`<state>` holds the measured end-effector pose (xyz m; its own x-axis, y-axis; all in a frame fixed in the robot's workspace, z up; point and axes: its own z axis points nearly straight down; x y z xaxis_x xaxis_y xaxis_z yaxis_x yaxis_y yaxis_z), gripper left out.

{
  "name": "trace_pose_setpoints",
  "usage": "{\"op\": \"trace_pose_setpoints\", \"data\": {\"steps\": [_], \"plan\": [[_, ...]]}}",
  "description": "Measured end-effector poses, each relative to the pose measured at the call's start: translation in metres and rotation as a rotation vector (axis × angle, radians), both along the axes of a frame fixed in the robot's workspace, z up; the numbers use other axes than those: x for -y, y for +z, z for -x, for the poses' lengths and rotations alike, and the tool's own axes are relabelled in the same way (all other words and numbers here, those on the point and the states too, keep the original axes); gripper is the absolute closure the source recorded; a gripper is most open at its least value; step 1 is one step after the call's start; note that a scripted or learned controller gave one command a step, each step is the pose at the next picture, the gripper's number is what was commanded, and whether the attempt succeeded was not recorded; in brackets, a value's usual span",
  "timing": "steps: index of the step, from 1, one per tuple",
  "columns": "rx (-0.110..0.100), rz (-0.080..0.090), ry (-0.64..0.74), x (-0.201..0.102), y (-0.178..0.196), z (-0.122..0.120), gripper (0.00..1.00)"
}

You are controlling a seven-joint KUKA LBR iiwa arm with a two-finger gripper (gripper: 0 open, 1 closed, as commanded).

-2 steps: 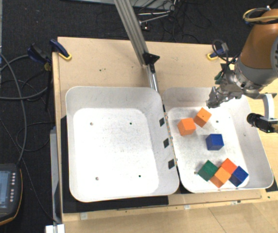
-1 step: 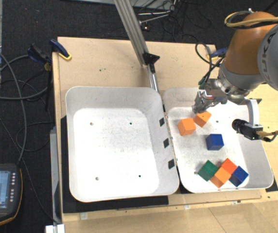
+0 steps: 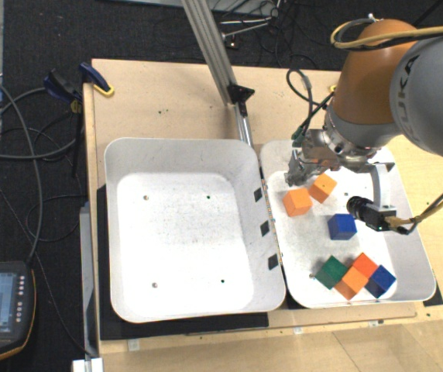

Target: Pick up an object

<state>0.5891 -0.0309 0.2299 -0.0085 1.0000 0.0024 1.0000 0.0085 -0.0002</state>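
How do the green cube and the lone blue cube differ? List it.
Colour: the green cube is green, the lone blue cube is blue. Company: the green cube touches an orange cube in a cluster; the lone blue cube stands apart. Both lie in the right bin and look similar in size.

white bins [image 3: 121, 208] speckled with dark dots. orange blocks [image 3: 298, 201], one blue block [image 3: 342, 226], and a cluster of green [image 3: 331, 272], orange and blue. grey arm [image 3: 430, 84] with orange band. tan bench [image 3: 167, 91].
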Motion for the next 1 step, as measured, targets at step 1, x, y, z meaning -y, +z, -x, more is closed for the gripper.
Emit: {"op": "trace_pose_setpoints", "data": {"steps": [1], "plan": [[-0.002,0.000,0.000,-0.0536,-0.0095,0.0125,1.00]]}}
